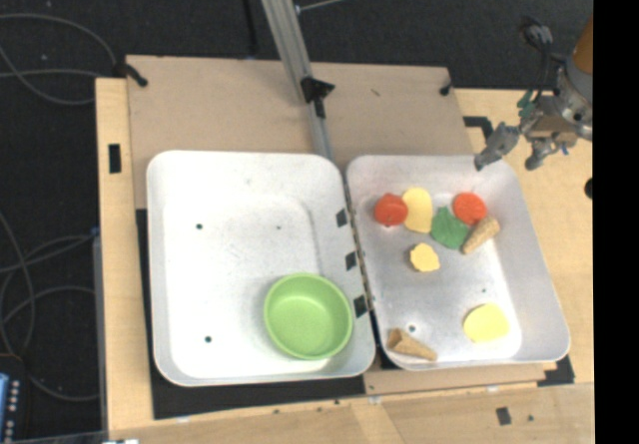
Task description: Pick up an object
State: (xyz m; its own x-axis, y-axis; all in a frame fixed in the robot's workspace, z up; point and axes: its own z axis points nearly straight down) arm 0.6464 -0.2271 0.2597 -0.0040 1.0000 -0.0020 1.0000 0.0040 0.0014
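Objects lie in the right bin (534, 272): a cone (411, 344) and a yellow disc (486, 323) nearest, then a cluster with two red balls (390, 210) farther back. The left bin (200, 232) carries a green bowl (308, 315). The tool (517, 147) hovers open and holds nothing, over the far right rim. I judge the approach step is in hand; next it must choose one piece and descend.

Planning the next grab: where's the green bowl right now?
The green bowl sits in the left bin, near its front right corner, beside the divide from the right bin holding the small items.
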